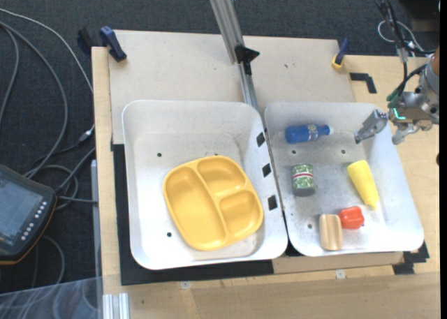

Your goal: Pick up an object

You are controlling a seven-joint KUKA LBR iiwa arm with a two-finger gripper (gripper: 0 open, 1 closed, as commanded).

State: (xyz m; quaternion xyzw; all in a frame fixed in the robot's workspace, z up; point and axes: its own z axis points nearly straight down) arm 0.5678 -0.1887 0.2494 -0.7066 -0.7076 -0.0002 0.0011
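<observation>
The pincer (383, 129) hangs at the upper right rim of the right bin (412, 202), its two grey fingers (368, 128) spread apart with nothing between them; it is open. A small green light glows on the wrist just above it.

All the loose things lie in that right bin, to the left of and below the pincer. Nearest, down and slightly left of it, is a yellow cone-shaped piece (363, 181) lying on its side. Directly left of the pincer, well apart, lies a blue bottle (306, 132). Further down and left stands a small green can (303, 178). Farthest below the pincer, near the bin's front edge, a red-orange block (351, 218) sits just beside a tan wooden cylinder (330, 231).

Far to the pincer's left, the left bin (140, 143) holds a yellow divided plate (211, 201) with three compartments.

Both bins rest on a pale wooden bench (174, 66), their white floors speckled with dark flecks. Blue clamps (112, 42) grip the bench's far corners. A slanted metal rail (223, 7) runs down to the seam between the bins. The floor is dark carpet with grey cables (35, 45) trailing over it, and a control pendant (21, 213) lies at the far left.
</observation>
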